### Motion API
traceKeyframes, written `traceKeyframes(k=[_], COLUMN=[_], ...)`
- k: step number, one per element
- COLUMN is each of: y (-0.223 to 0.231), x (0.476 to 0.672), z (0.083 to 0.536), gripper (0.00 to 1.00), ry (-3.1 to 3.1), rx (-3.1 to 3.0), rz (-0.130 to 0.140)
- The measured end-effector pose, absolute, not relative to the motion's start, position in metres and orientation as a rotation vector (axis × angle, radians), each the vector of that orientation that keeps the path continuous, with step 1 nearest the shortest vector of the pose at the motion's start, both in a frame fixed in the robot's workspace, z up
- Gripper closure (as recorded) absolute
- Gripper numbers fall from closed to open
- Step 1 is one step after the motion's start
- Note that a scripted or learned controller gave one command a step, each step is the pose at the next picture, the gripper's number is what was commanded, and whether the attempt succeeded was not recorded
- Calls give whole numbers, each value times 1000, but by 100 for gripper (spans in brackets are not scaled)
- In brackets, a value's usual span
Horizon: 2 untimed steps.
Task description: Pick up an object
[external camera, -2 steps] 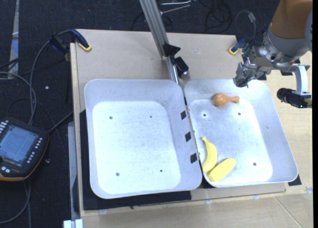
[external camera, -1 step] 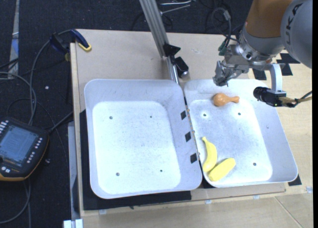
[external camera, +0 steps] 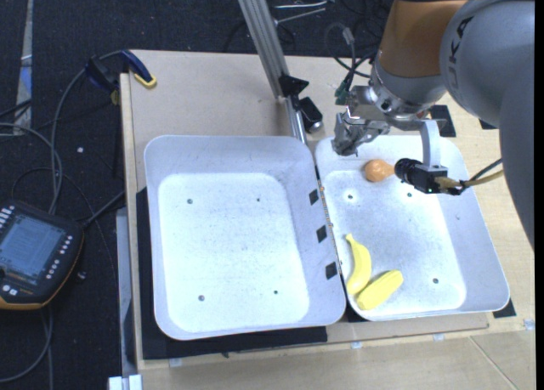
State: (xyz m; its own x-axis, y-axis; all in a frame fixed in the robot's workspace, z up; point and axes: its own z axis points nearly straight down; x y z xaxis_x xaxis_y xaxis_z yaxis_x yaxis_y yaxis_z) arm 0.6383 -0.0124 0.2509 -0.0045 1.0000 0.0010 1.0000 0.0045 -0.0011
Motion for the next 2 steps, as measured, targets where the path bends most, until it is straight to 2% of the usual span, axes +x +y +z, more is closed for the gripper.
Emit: traceKeyframes(k=[2], y=[97], x=[628], z=[234], gripper=[100], ry=[-2225], rx=[-2215], rz=[1])
